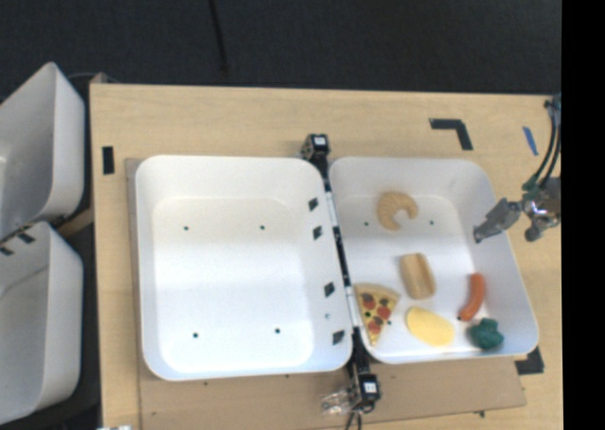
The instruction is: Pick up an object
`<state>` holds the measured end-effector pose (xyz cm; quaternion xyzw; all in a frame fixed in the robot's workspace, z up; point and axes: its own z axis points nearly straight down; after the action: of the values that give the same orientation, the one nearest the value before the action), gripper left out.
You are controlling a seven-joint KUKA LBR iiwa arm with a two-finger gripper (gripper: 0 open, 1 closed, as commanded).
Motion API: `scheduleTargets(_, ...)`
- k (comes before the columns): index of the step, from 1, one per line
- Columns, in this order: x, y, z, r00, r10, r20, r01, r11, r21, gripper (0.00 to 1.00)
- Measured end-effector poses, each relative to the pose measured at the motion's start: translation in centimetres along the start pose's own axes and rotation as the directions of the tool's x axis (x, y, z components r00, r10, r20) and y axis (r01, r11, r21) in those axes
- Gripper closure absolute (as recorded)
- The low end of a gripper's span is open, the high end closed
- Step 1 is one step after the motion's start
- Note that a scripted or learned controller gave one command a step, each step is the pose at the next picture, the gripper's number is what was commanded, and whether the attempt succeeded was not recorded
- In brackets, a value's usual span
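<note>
A gripper (515, 217) hangs over the right bin's (452, 173) right rim, its fingers too small and dark to tell whether parted or holding anything. Inside lie a croissant (397, 209), bread roll (417, 275), pizza slice (376, 309), what may be a lemon (430, 326), sausage (473, 296) and green piece (487, 334).

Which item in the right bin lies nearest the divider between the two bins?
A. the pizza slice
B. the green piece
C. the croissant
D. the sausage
A: the pizza slice lies in the right bin at its lower left, right beside the divider, while the sausage, green piece and croissant lie further right.
</note>
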<state>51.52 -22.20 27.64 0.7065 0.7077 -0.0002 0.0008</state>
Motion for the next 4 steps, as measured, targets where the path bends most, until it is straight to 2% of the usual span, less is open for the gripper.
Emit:
scheduleTargets(1, 4.7, 0.3, 12.1, 1.000, -0.004, -0.005, 0.004, 1.000, 0.009, 0.00)
scheduleTargets(2, 4.2, -2.8, 17.9, 1.000, 0.003, -0.002, -0.003, 1.000, 0.006, 0.00)
scheduleTargets(3, 12.0, -2.4, 17.5, 1.000, -0.004, -0.001, 0.004, 1.000, -0.003, 0.00)
scheduleTargets(4, 1.6, 0.5, 10.3, 1.000, 0.006, 0.008, -0.006, 1.000, -0.010, 0.00)
